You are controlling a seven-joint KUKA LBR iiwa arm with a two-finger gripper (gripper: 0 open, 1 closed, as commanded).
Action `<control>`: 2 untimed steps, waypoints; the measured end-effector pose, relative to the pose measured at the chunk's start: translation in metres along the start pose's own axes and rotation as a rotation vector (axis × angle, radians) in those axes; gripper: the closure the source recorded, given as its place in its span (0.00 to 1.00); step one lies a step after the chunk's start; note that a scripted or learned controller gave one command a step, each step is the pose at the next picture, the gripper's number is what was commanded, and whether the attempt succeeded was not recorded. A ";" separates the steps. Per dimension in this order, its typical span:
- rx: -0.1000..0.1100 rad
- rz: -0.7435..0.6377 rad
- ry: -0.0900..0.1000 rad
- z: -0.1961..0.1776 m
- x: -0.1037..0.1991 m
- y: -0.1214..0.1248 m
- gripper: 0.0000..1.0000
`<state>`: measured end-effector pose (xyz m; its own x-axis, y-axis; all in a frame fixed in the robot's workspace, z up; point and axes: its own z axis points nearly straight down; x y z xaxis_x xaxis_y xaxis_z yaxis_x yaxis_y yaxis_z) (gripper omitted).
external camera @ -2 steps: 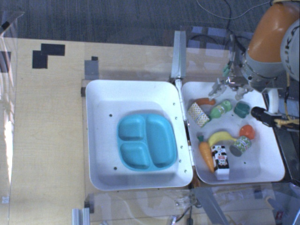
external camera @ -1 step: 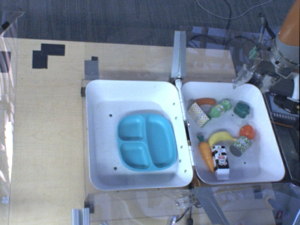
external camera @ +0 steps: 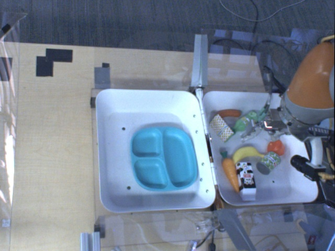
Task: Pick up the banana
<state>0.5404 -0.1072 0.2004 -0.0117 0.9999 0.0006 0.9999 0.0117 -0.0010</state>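
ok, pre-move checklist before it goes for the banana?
1. Banana in view in the right bin: ok.
2. Banana top unobstructed: ok.
3. Room around it: not ok; carrot, milk carton and a green can crowd it.
4. Gripper over the banana: not ok; it sits above it in the view, by a green item.
5. Finger state: cannot tell.
6. Left bin's blue tray out of the path: ok.

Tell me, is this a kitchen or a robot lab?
Probably a robot lab. A robot arm reaches over two white bins on a wooden bench, toy food like the banana sits in one bin, and loose cables lie on the carpet behind.
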 end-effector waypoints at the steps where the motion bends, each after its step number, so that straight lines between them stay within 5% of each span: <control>1: -0.003 -0.174 0.000 0.104 0.010 -0.002 0.00; 2: -0.005 -0.559 -0.001 0.017 0.032 -0.009 0.00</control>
<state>0.5311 -0.0751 0.1837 -0.5402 0.8416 -0.0017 0.8416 0.5402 0.0038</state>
